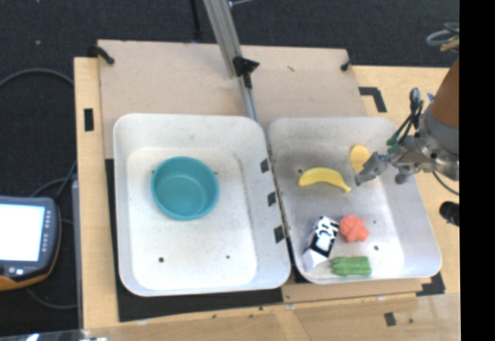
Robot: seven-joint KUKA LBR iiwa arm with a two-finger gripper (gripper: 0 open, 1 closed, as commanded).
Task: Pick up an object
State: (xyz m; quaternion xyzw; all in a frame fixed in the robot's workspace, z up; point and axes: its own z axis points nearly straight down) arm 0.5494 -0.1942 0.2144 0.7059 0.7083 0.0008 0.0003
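**Gripper low over the right bin, beside the small yellow piece**

The step in hand looks like the approach to a grasp. The gripper (379,167) sits low in the right bin (410,254), reaching in from the right, and nothing shows between its fingers. Whether they are spread or closed cannot be told from this slant; the dark fingertip is too small and blurred.

The likeliest target is the small yellow object (359,155), rounded, perhaps a toy lemon, which lies just beside the fingertip on its left, touching it or very nearly. The banana (324,179) lies near it, a little further left and nearer the camera. Well apart, toward the near edge of the same bin, lie a red-orange lumpy toy (355,228), a black-and-white block (323,236) and a green piece (351,266).

The left bin (131,254) holds a teal bowl (184,187), far from the gripper.

The next move calls for centring the fingers over the yellow object, so that it sits between them and is not pushed aside, then closing and lifting straight up.
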